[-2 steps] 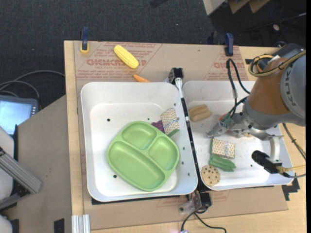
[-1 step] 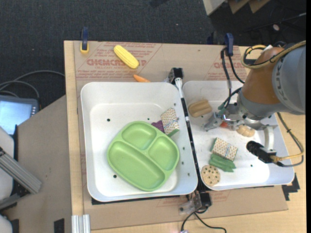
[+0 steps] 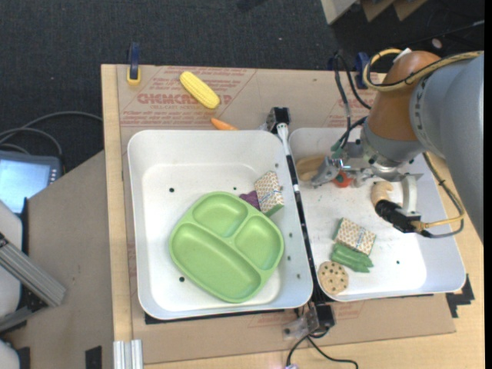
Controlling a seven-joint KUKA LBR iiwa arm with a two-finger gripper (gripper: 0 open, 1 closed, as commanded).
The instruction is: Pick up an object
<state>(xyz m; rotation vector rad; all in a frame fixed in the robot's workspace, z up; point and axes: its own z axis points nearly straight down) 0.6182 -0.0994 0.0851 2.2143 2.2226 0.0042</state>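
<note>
Over the right bin (image 3: 442, 279) — gripper (image 3: 338, 169) low at its far-left corner, beside a tan object (image 3: 309, 167).
Finger state: cannot tell. Nothing visibly held. Advise a centred descent on 1 item — patterned block (image 3: 355, 236), green pod (image 3: 352, 257) and cookie (image 3: 333, 277) lie nearer the front.

Even overhead light brightens the white bins (image 3: 146, 206), nearly washing them out. Shadows are soft and short. The grey arm (image 3: 453, 106) blurs at right.
</note>
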